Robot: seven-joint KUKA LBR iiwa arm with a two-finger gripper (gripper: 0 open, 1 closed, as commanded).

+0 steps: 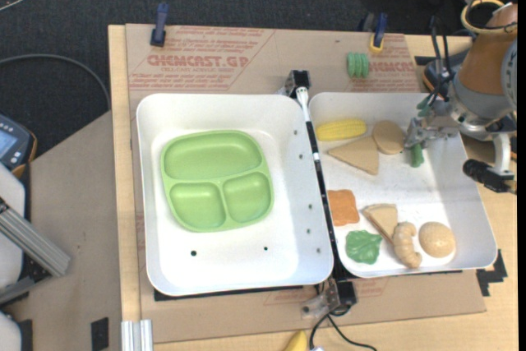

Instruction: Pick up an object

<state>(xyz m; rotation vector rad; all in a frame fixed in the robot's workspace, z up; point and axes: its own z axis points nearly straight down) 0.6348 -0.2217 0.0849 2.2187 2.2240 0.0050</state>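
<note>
Arm: the grey arm with the orange band [486,66] is reaching in from the right, over the far right part of the right bin [460,185].
Gripper: the gripper [417,145] is hanging low at the bin's far right area, just right of the tan round piece.
Claw state: the fingers are pinching a small green object [417,154], which is showing between the fingertips and pointing down toward the bin floor.
Task thing: the small green object is sitting at the gripper tips, just beside the tan round piece [388,137]; whether it is touching the floor I cannot tell.
Right bin, far side: a yellow corn cob [340,129] is lying near the divider, with a tan wedge [358,154] just beside it.
Right bin, near side: an orange square [342,206], a tan triangle slice [382,218], a green leaf piece [362,246], a pale knobbly piece [406,243] and a round bun [436,239] are lying close together.
Left bin: a green divided plate [217,179] is resting in the left bin [164,259].
Bench: a green ridged item [357,65] is lying on the cardboard [205,53] beyond the right bin.
</note>
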